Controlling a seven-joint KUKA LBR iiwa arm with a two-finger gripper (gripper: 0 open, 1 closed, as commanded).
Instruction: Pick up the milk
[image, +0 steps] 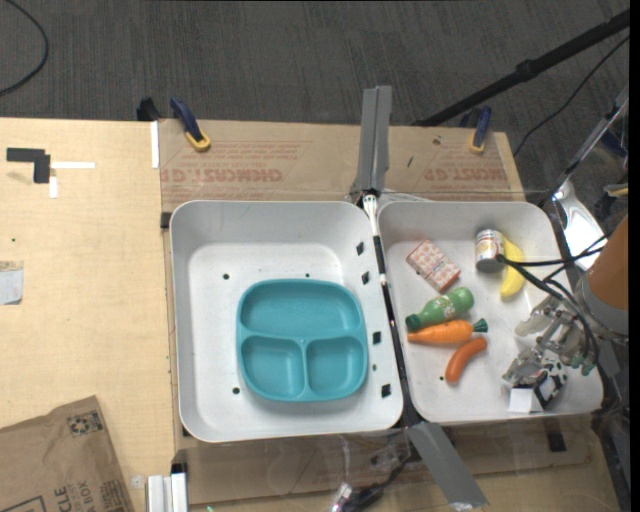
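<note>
A teal three-compartment plastic plate (300, 340) lies in the left white bin (200, 300). In the lower right corner of the right white bin (440, 408), the small white-and-black milk carton (522, 400) lies just under the gripper (540, 362). I cannot tell if the claw is open or closed. The grasp seems to be in hand: next it must close on the carton and lift.

A plate (300, 340) is lying in the left bin (205, 300); in the right bin (430, 392), a can (488, 247) is sitting left of a banana (512, 277).
</note>
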